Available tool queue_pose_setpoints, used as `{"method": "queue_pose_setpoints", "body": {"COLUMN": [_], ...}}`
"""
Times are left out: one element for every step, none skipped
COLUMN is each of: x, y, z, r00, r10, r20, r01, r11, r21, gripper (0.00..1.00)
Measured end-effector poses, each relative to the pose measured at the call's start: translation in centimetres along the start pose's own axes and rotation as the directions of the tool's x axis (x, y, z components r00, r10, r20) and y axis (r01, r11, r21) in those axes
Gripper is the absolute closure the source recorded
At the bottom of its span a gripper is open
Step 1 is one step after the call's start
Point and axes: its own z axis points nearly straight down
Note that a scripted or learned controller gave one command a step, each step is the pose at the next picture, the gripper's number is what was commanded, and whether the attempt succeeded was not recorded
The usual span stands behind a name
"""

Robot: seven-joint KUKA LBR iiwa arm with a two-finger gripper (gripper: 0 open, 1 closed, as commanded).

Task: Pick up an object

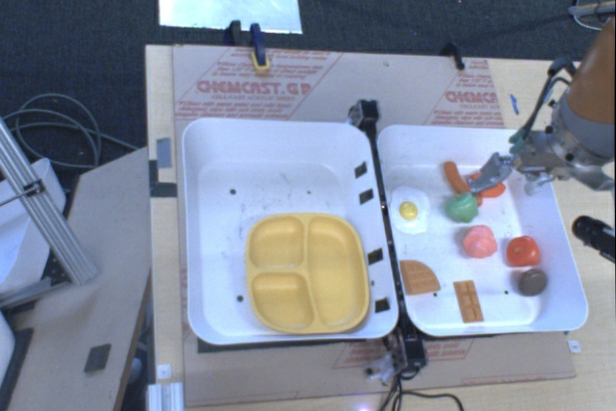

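Note:
The right bin [558, 236] holds several toy foods: a fried egg [411, 210], an orange sausage [451, 174], a green vegetable [463, 207], a red-orange piece [491, 191], a pink lump [479, 243], a red tomato [523, 251], a brown ball [531, 282], a bread slice [420, 277] and a cracker [468, 300]. My gripper [494, 171] reaches in from the right and sits over the red-orange piece, just right of the sausage and above the green vegetable. It partly covers the red-orange piece.
In the left bin [207, 207] lies a yellow divided plate [308, 270]. A black divider [377, 207] runs between the bins. The arm's grey wrist [582, 144] hangs over the right bin's right wall.

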Motion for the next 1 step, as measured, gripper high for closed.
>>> {"method": "queue_pose_setpoints", "body": {"x": [-4.16], "y": [-6.41], "z": [16.49], "r00": [1.000], "r10": [0.001], "r20": [-0.014], "r01": [0.000], "r11": [1.000], "r21": [0.014], "gripper": [0.00]}}
